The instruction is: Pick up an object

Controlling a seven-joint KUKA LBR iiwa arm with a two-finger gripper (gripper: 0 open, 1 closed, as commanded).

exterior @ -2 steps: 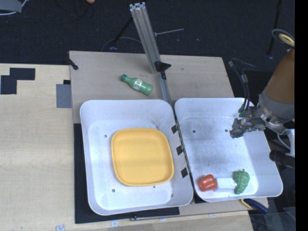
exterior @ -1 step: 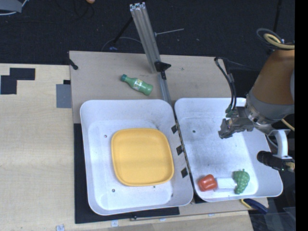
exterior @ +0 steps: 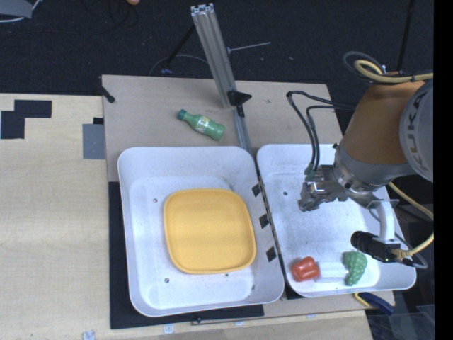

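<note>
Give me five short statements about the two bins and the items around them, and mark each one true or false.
1. The yellow plate lies in the left bin. True.
2. The green bottle lies inside the right bin. False: it lies on the bench board beyond the bins.
3. The red pepper and the green broccoli piece both sit along the near edge of the right bin. True.
4. The claw holds the red pepper. False: the claw is over the middle of the right bin, apart from the pepper.
5. The yellow plate shares its bin with the broccoli piece. False: they are in different bins.
</note>
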